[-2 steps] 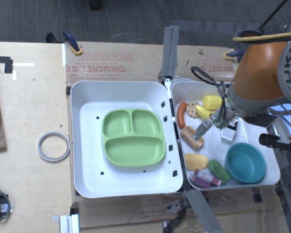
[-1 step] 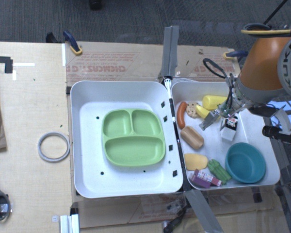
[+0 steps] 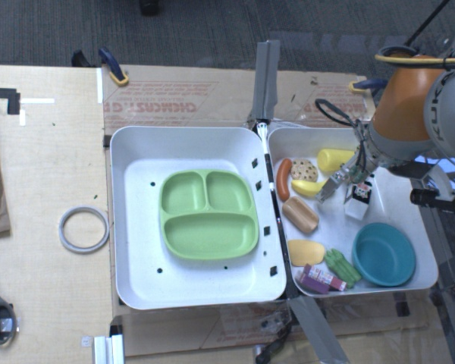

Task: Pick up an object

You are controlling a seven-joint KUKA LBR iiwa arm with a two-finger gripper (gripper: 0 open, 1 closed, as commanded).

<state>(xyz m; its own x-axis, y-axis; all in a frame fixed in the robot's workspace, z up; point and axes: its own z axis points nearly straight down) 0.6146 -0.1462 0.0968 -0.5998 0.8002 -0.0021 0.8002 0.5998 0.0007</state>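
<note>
My gripper point(image 3: 343, 188) hangs low over the back middle of the right bin point(image 3: 409, 196), open with nothing between its fingers. Its left finger point(image 3: 328, 189) points down at the right end of a yellow banana point(image 3: 308, 189). A yellow block point(image 3: 334, 158) lies just behind the gripper and a small white box point(image 3: 356, 206) just in front. To the left lie a cookie point(image 3: 304, 171), a red sausage point(image 3: 284, 179) and a tan bread roll point(image 3: 301, 214). A blue bowl point(image 3: 384, 254) sits at the front right.
Along the right bin's front lie a yellow wedge point(image 3: 306, 252), a green vegetable point(image 3: 341, 267) and a purple packet point(image 3: 319, 280). The left bin point(image 3: 129, 203) holds a green divided plate point(image 3: 209, 214). A tape ring point(image 3: 84, 228) lies on the bench at the left.
</note>
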